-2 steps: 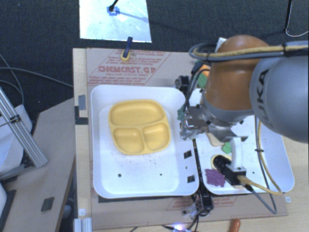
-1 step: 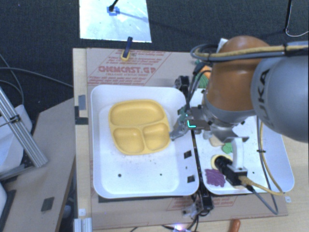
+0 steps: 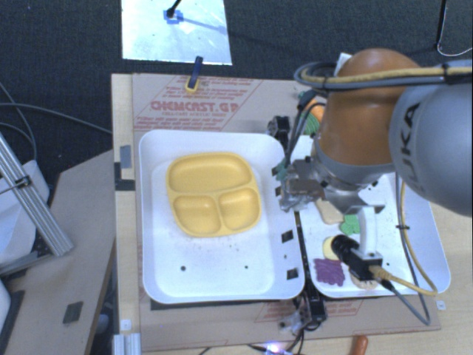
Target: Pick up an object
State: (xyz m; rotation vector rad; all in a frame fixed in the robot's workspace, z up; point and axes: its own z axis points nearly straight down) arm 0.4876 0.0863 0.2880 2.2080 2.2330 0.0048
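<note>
Nearest my camera, the orange band (image 3: 362, 98) and grey housing of the arm (image 3: 432, 150) bulked over the right bin (image 3: 436, 268), hiding most of what lay in it. The wrist hung over that bin's inner edge, by the divide between the bins. The gripper (image 3: 303, 187) sat under the wrist hardware, and I could not tell from this slant how it was set or whether it held anything.

What I could make out in the right bin, toward its near end: a purple piece (image 3: 329, 271), lumpy like a toy grape bunch, a green piece (image 3: 349, 224) just beyond it, a pale tan piece (image 3: 327, 213) tucked against the wrist, and something orange (image 3: 318, 112) peeking out at the far end behind the cables. In the left bin (image 3: 159, 220) lay a yellow divided tray (image 3: 214, 193), flat, with three compartments, well apart from the arm.

My judgement was that the small pieces were light, hollow plastic play food, stiff and a bit slick. The purple one looked the best candidate, lying mostly clear; I would have closed across its narrow width. The tray looked light but too broad and shallow, offering only a thin rim to pinch.
</note>
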